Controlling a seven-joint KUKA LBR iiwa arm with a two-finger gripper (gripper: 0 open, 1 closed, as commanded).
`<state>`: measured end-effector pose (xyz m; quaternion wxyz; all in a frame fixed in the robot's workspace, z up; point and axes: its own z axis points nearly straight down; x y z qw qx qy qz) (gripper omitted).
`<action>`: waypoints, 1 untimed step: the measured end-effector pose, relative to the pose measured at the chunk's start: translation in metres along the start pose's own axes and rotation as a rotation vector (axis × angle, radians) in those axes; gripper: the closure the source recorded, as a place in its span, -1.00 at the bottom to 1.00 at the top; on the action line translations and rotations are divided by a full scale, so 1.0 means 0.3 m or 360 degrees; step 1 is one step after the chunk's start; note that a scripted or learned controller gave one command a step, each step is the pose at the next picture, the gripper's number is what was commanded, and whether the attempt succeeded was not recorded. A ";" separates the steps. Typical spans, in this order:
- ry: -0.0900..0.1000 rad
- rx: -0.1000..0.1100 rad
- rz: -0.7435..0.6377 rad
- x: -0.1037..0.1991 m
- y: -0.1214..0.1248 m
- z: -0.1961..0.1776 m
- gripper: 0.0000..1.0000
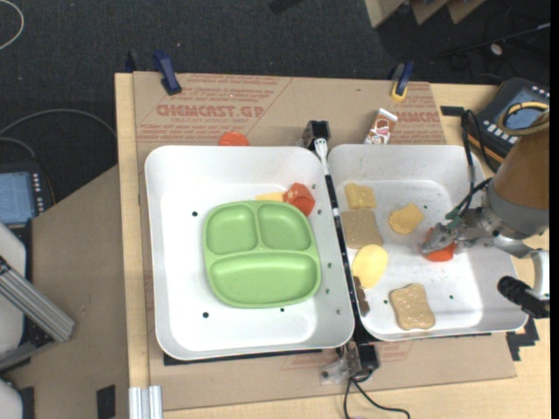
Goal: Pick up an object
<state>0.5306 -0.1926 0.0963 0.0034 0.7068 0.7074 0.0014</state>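
Note:
My gripper [444, 236] reaches into the right bin [463, 160] from the right and hangs low over its middle right. A small red object [440, 252] lies directly beneath it, touching or nearly touching the tip. Other pieces in this bin are a tan cracker [359, 196], a brown square [361, 228], a yellow chip [404, 218], a pale yellow lemon-like piece [370, 264] and a toast-shaped biscuit [411, 306]. The grey arm with its orange band [527, 186] covers the bin's right rim.
The left bin [170, 234] holds a green divided plate [260, 253], with an orange-red piece [300, 197] and a yellow slice [272, 197] at its top right corner. A small carton [382, 127] and clamps [401, 79] sit on the cardboard behind the bins.

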 end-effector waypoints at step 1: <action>0.0005 -0.0003 -0.0013 0.258 0.202 -0.153 1.00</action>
